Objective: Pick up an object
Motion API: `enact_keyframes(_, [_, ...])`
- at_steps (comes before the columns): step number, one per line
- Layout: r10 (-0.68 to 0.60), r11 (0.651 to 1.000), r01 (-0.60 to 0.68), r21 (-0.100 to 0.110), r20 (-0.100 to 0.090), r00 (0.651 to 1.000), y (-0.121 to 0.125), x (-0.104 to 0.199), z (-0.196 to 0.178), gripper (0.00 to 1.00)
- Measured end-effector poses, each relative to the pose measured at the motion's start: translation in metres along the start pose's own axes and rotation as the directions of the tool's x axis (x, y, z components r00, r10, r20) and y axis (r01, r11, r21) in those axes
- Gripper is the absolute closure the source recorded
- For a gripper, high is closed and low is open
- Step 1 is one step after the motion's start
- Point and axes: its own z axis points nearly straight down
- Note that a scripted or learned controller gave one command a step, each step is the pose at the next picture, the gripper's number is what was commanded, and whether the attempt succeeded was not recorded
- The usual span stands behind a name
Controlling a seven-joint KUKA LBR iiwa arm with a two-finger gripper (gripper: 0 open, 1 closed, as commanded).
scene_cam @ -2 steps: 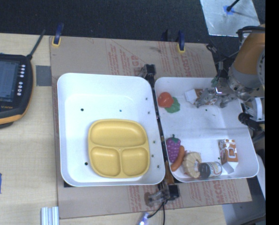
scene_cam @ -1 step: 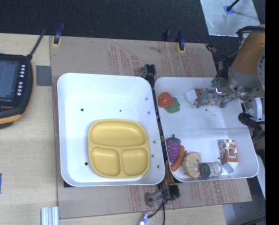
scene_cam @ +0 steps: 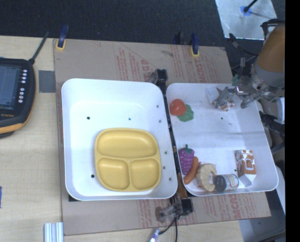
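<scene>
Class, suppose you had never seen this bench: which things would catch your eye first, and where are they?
The yellow divided tray lying in the left bin stands out most. In the right bin, a red-and-green toy sits near the far-left corner, and the pincer hangs over the far edge.

The arm (scene_cam: 271,49) is cut off at the right side. The gripper (scene_cam: 224,99) is too small to see well. The screen box (scene_cam: 9,95) is cut off at the left.
</scene>
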Motion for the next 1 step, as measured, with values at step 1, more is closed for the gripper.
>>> enact_keyframes(1, [-0.002, 1.0, 0.002, 0.002, 0.001, 1.0, -0.0001, -0.0012, -0.0106, 1.0])
